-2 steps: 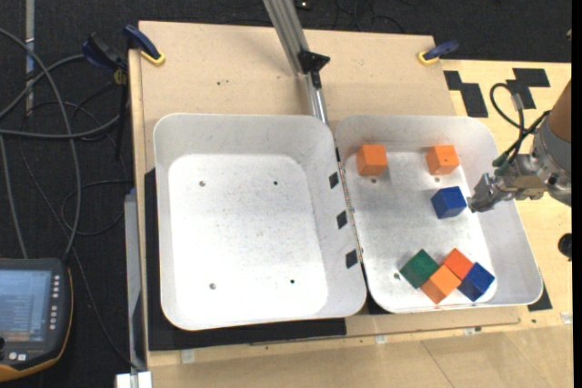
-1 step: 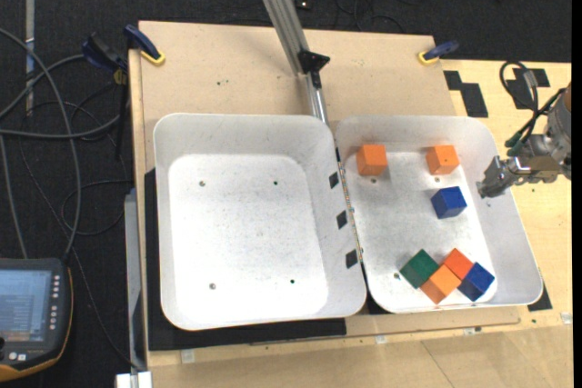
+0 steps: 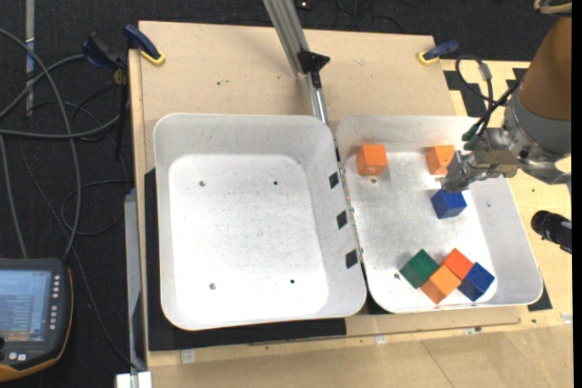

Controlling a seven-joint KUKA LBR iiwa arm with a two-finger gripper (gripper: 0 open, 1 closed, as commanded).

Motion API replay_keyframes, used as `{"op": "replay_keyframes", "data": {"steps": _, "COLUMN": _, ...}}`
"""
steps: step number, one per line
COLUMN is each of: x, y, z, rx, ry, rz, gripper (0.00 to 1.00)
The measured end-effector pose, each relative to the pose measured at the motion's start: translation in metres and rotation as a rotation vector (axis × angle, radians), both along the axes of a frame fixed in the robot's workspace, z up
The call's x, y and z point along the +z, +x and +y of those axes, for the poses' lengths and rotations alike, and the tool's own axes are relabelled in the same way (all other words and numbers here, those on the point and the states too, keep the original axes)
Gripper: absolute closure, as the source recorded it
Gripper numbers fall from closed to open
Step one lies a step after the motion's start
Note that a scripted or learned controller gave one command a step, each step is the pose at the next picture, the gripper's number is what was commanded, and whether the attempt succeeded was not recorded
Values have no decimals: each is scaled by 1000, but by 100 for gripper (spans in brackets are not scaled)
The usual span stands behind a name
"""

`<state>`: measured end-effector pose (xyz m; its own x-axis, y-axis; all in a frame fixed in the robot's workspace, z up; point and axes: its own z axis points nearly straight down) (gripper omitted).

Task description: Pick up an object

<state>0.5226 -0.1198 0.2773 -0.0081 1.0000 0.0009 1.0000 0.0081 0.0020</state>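
Nearest me, at the front of the right bin (image 3: pixel 509 291), four blocks sit bunched together: a green block (image 3: pixel 419 268), two orange blocks (image 3: pixel 457 264) (image 3: pixel 441 283) touching it and each other, and a dark blue block (image 3: pixel 476 281) pressed against their right side. Farther back in that same bin I see a lone blue block (image 3: pixel 448 203) near the middle, an orange cube (image 3: pixel 371 159) toward the left wall, and another orange cube (image 3: pixel 440 159) toward the back right. My gripper (image 3: pixel 457 177) reaches in from the right and hangs over the bin between that back orange cube and the lone blue block, just above the blue one; I see nothing caught between its fingers, and from this angle I cannot tell whether they are spread or closed. On my left, the left bin (image 3: pixel 182 141) shows its speckled white floor. Both bins lie side by side, touching along their inner edges, on the tan bench (image 3: pixel 236 68). A screen device (image 3: pixel 32 313) rests on the dark floor at lower left.
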Motion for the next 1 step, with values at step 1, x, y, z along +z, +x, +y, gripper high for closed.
{"op": "replay_keyframes", "data": {"steps": 1, "x": -14, "y": 13, "z": 46, "rx": -1, "ry": 0, "rz": 3, "gripper": 100}}
